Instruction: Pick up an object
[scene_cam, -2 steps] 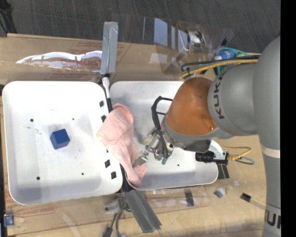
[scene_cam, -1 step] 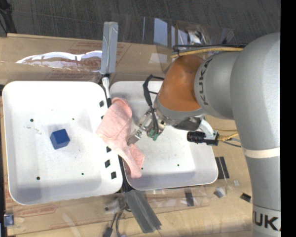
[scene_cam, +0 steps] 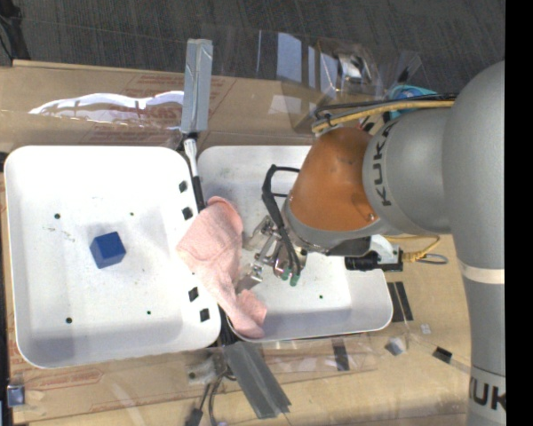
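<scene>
Camera view
Arm: the grey arm [scene_cam: 444,176] reaches in from the right, bent over the right bin [scene_cam: 338,313]; its orange band [scene_cam: 333,189] sits above the wrist, which points down and to the left.
Gripper: the gripper [scene_cam: 265,260] is low in the right bin, at the right edge of the cloth [scene_cam: 218,260]; metal parts and green-tipped bits show at its end.
Fingers: I cannot tell how far apart they stand, nor whether anything sits between them.
Bins: two, white and shallow, side by side; the left bin [scene_cam: 35,327] and the right bin.
Cloth: one, pink, crumpled, lying in the right bin against its left wall and draped partly onto the divide between the bins.
Cloth axis: long axis runs far to near, slanting a little to the right at the near end.
Cube: one blue cube [scene_cam: 107,248], in the left bin, near its middle, well apart from the gripper.
</scene>
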`<state>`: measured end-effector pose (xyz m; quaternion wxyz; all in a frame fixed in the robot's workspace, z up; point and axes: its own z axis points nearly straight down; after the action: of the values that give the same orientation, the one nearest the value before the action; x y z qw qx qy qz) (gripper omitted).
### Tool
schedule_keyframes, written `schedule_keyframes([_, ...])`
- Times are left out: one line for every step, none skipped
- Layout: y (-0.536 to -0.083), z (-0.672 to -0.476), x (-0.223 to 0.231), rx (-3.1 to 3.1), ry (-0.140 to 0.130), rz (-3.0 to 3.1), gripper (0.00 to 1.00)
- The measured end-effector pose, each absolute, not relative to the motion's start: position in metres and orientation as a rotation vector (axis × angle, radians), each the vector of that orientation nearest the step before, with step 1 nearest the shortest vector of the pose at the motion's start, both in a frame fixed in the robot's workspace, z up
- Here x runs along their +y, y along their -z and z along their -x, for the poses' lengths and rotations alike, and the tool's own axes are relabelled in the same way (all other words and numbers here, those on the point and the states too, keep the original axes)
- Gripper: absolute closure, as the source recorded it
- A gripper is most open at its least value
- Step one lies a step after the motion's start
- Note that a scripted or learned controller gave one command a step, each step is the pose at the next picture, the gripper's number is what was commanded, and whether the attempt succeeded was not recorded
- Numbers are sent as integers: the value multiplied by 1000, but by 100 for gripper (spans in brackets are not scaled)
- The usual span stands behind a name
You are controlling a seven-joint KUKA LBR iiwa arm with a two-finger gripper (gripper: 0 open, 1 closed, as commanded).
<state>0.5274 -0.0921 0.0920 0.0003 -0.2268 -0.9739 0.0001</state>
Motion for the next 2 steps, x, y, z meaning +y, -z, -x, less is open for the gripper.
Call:
schedule_keyframes([-193, -608, -60, -3100, 0, 527, 0])
schedule_keyframes([-92, -648, -93, -3087, -1, 600, 0])
